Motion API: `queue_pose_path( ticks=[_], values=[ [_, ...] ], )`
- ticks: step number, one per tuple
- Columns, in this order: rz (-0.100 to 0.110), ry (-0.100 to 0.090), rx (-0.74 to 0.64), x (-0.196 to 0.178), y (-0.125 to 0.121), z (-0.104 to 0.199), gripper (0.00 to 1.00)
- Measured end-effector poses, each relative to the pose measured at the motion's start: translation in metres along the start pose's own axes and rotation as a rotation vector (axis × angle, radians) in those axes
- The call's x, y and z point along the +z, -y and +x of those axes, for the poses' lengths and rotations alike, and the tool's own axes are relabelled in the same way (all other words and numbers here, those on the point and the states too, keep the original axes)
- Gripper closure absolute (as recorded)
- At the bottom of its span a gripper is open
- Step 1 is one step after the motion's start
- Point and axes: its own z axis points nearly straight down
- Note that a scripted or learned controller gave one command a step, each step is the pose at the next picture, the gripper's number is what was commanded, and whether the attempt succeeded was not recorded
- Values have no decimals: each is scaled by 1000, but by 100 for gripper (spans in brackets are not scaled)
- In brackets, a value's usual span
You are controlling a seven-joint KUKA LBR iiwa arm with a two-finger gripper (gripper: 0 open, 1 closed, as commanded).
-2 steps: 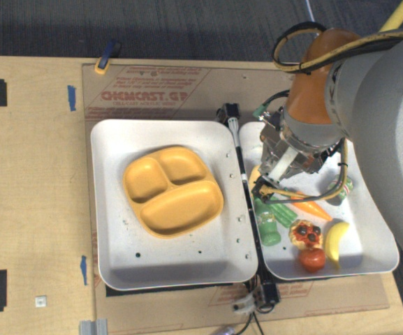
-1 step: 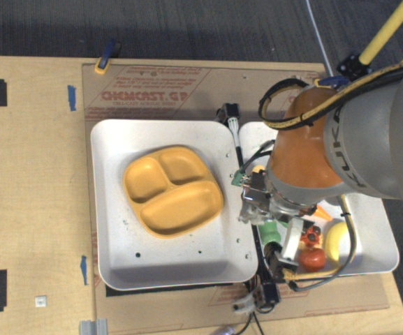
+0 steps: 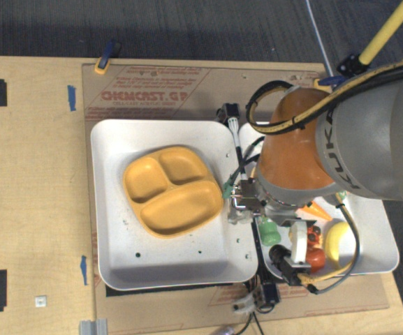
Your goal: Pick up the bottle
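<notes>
Jaws sit beneath the wrist and cannot be told open or closed, as the grey-and-orange arm [image 3: 306, 145] hangs low over the left part of the right bin [image 3: 386, 257] on the worktop [image 3: 33, 187]. No bottle can be made out for certain; the likeliest candidate is a small green thing [image 3: 268, 233] on the near side of the wrist, beside a red fruit [image 3: 316, 258] and a yellow fruit [image 3: 335, 243]. A yellow divided plate [image 3: 173, 190] lies alone in the left bin [image 3: 107, 208]. The step in hand looks like the reach or grasp among the clutter. Next comes a clean lift, calling for a grip on the bottle alone, clear of its neighbours.
</notes>
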Motion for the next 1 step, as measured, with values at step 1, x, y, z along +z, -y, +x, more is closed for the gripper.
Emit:
queue_pose_path(
  ticks=[1],
  values=[
    [-2,0,-289,-6,-3,-37,100]
  ],
)
